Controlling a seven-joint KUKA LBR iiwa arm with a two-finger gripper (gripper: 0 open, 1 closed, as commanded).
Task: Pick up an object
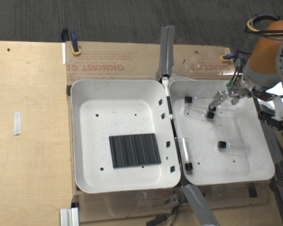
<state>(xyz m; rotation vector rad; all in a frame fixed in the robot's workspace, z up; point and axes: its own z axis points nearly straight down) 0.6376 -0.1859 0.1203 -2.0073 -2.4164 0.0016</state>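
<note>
Two white bins sit side by side: the left bin (pixel 80 126) holds a dark ribbed mat (pixel 134 150) near its front edge, while the gripper (pixel 211 113) hangs over the right bin (pixel 254 168) toward its back edge, its state impossible to tell, among small clear black-capped tubes (pixel 184 155).

A robotics lab: two white bins (pixel 80 126) sit left of and below the gripper (pixel 211 113) on a plywood tabletop (pixel 28 102) with clamped cardboard (pixel 113 67), grey carpet (pixel 108 11) beyond it.
</note>
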